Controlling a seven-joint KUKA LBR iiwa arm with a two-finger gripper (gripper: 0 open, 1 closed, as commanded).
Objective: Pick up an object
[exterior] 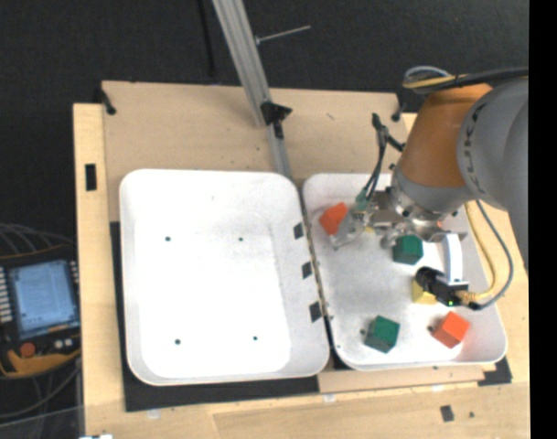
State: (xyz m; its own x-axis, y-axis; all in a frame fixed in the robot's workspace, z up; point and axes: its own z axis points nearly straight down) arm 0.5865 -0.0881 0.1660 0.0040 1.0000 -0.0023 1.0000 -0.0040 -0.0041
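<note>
The right bin (351, 286) holds several small blocks. An orange block (333, 217) lies near its upper left corner. My gripper (356, 225) hangs low just right of that block, close to it or touching it. A green block (407, 250) sits right under the wrist. A yellow piece (423, 290) lies beside a black part at the right. Near the bin's front edge lie a second green block (381, 333) and a second orange block (450, 328).
The left bin (214, 273) stands beside the right one, and a dividing rim (313, 273) runs between them. A slanted metal pole (246, 53) rises from the bench behind the bins. Cables (493, 254) hang along the arm's right side.
</note>
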